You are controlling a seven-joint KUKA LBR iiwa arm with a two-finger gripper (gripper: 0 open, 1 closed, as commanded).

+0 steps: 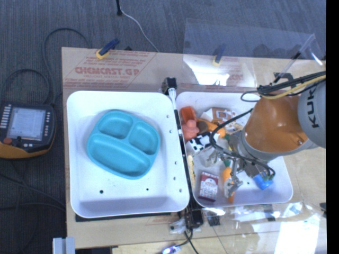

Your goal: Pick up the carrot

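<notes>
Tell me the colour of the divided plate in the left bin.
The divided plastic plate is turquoise blue, plain with no pattern, seen clearly in the camera view against the shallow white left bin.

Blue divided plate point(125, 144) in left bin point(79, 194), claw point(229, 180) over carrot point(227, 174) in right bin point(283, 190)

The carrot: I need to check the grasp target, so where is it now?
In the camera view, the carrot lies in the right bin, under the gripper, right of a red packet.

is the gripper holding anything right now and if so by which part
It cannot be told. The gripper sits low in the right bin beside an orange carrot-like piece, but clutter blurs the contact.
</notes>
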